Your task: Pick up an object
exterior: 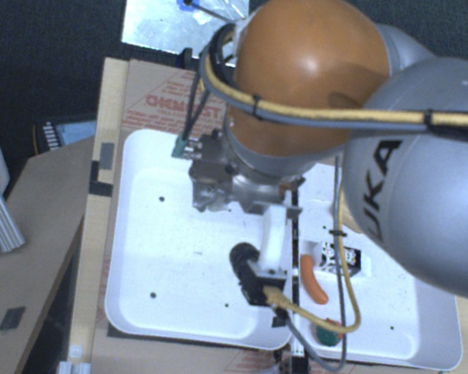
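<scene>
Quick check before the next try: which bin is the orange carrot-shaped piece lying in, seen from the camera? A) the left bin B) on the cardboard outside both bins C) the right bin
C: the orange carrot-shaped piece lies on the right bin floor, just right of the divider.

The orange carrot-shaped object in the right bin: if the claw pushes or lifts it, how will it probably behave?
The orange carrot-shaped object looks small and smooth, so probably light and slightly slippery. Its long rounded form suggests it may roll sideways if pushed. It lies near the bin divider, which could hinder a grasp.
</scene>
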Robot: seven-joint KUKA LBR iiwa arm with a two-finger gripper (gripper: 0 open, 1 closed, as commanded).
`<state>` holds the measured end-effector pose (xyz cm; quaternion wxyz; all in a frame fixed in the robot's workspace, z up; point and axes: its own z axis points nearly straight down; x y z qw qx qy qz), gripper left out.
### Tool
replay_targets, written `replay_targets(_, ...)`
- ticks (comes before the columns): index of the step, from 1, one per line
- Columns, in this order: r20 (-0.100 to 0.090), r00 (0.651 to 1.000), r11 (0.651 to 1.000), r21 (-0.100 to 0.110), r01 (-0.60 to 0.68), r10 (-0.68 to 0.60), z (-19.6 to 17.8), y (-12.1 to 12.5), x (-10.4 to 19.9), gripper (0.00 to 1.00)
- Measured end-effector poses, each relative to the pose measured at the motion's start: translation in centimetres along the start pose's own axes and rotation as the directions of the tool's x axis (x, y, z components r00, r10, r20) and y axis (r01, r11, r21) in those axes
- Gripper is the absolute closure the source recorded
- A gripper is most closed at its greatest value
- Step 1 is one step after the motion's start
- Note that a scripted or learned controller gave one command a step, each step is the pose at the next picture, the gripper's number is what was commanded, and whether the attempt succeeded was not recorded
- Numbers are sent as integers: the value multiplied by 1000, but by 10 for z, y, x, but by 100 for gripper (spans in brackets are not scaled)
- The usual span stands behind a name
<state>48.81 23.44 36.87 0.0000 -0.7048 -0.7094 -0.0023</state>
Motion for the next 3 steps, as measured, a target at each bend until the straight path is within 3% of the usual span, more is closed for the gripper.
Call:
replay_targets(1, 6, 1000, 1000, 9, -6, 6, 77, -3, 0, 100)
replay_targets(2, 3, 1000, 1000, 4, -7, 7, 85, 6, 0, 100)
replay_targets(3, 1, 1000, 1000, -1, -3, 3, 40, 6, 0, 100)
